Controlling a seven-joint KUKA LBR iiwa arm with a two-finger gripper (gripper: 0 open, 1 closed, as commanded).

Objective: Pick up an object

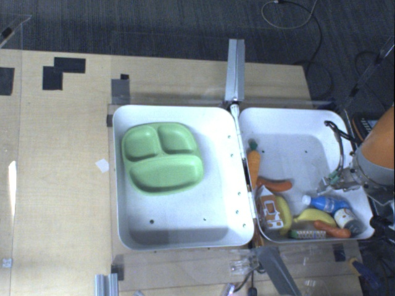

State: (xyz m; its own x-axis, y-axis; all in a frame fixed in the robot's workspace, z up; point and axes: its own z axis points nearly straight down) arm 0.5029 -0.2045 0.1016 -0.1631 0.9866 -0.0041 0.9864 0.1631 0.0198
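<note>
Spanning dark carpet, a pale wood worktop (pixel 62 196) – the carrot (pixel 253 163) lies lengthwise, tip nearward – tool (pixel 338 180) grip state unreadable

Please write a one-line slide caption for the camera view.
KUKA arm reaches from the right over the right bin of toy food; a green divided plate lies in the left bin.

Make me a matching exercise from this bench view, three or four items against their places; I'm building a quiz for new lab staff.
Things:
1. green three-compartment plastic tray
2. orange carrot-shaped toy
3. yellow banana-shaped toy
4. blue-labelled plastic bottle

Places:
A. right bin, near the front wall
B. left bin
C. right bin, beside the divider
D. right bin, lying just behind the banana

Pairs: 1-B, 2-C, 3-A, 4-D
</note>
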